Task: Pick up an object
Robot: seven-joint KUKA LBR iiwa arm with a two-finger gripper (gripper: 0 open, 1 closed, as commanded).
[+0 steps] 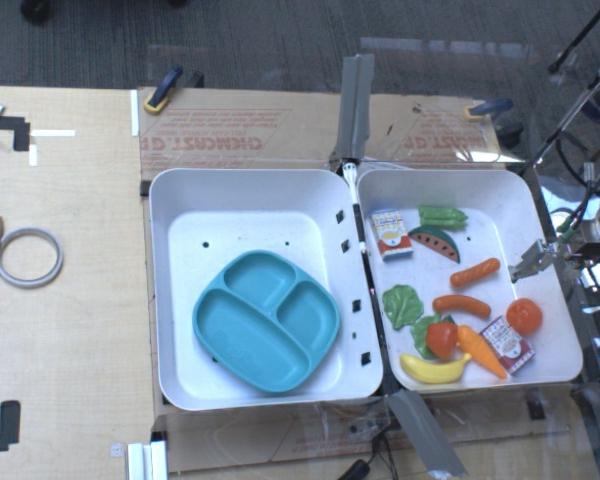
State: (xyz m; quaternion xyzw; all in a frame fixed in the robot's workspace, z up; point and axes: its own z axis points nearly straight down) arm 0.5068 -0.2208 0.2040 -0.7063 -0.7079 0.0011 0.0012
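Observation:
The right bin (pixel 515 190) holds several toy foods. A white carton (pixel 390 234) lies at its far left, with a green pepper (pixel 442 216) and a watermelon slice (pixel 436 242) beside it. Mid-bin lie two orange sausages (pixel 475 271) (pixel 461 306) and a green leaf (pixel 403 305). Toward the near side sit a red tomato (pixel 524 315), a red carton (pixel 507 345), a carrot (pixel 478 352), a small red fruit (pixel 441 339) and a yellow banana (pixel 433 369), packed close together.
The left bin (pixel 170 268) holds a teal divided plate (pixel 267 318). A grey metal piece (pixel 533 260) pokes over the right bin's right rim. A tape roll (pixel 28 256) lies on the bench at far left. Cardboard (pixel 240 133) lies behind the bins.

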